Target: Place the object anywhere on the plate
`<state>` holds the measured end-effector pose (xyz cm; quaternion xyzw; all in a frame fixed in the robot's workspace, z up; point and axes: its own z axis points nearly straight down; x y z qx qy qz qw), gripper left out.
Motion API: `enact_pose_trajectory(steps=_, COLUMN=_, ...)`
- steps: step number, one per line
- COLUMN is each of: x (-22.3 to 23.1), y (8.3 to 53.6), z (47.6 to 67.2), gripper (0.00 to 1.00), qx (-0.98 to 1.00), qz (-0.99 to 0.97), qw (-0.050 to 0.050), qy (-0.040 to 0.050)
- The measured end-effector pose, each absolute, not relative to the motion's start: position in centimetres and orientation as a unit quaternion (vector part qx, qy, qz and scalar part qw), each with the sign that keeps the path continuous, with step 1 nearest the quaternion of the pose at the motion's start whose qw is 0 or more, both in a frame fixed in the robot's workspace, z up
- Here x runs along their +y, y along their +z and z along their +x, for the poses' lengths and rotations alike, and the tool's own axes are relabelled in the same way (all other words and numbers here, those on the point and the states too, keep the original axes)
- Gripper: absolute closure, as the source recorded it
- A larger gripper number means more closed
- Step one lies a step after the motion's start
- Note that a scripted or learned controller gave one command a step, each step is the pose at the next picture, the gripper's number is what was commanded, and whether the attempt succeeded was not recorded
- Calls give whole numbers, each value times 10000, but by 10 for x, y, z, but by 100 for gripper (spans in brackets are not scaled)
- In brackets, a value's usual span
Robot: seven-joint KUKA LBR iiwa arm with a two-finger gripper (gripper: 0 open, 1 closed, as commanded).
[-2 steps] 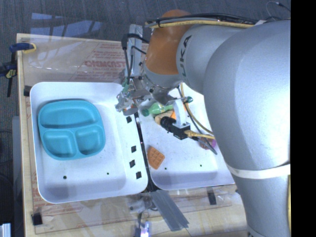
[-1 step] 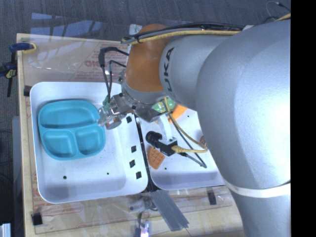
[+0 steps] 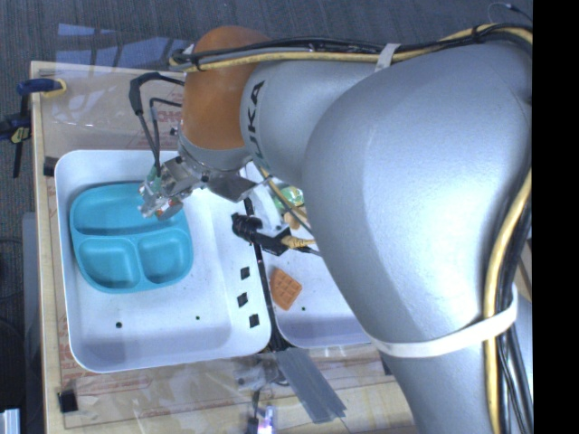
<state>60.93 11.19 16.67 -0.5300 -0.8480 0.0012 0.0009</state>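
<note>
fingers: cannot tell whether apart, together or clamped on anything; lost in a small mottled blur at the tip of the gripper. poised low over the right-hand edge of the blue plate, beside the long upper compartment, at the end of the grey arm stretched in from the right and covering most of the right bin. plate lying in the upper left part of the left bin, split into three compartments, nothing visible in any of them, so no delivery yet by the look of it. no certain sighting of the task's object: possibly the speck of green and red at the gripper tip, hence just above the plate, a reading in keeping with the pose, low and right at the target for a release; too small to confirm. otherwise probably among the bits in the right bin: an orange waffle-like square flat on the floor near the rim between the bins, well apart from the plate, plus a few pale green and yellow scraps half hidden under the arm. seems either ready to let go or simply parked there without a load. positioned over the rim rather than the middle, so some risk of a dropped piece catching the edge and sliding off onto the bin floor.
</note>
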Motion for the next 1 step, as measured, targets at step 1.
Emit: enact_pose_trajectory(steps=1, x=112, y=167, z=609, gripper=0, qx=-8479, qz=-5301, qw=7, qy=11)
